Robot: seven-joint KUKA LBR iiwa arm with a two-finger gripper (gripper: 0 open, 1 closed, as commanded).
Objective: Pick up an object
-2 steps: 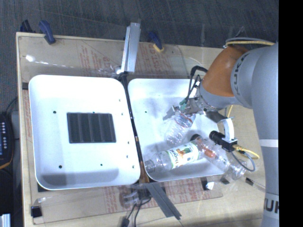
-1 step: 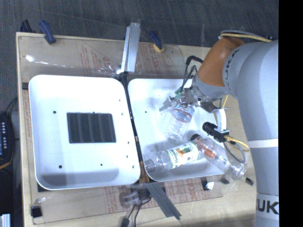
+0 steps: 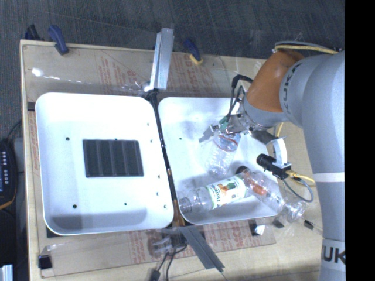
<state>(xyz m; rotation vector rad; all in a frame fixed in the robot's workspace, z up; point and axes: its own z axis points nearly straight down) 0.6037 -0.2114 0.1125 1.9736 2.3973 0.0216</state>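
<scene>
A clear crumpled bottle [image 3: 221, 151] lies in the right bin [image 3: 181, 122], just under the gripper [image 3: 227, 126]. Near it lie a labelled bottle [image 3: 220, 194] and another bottle [image 3: 265, 188] against the near wall. Whether the gripper grasps anything cannot be told.

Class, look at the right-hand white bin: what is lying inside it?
Inside the right bin lie clear plastic bottles: one with a green-and-white label, one crumpled under the gripper, another at the lower right corner. The arm covers the bin's right side.
</scene>
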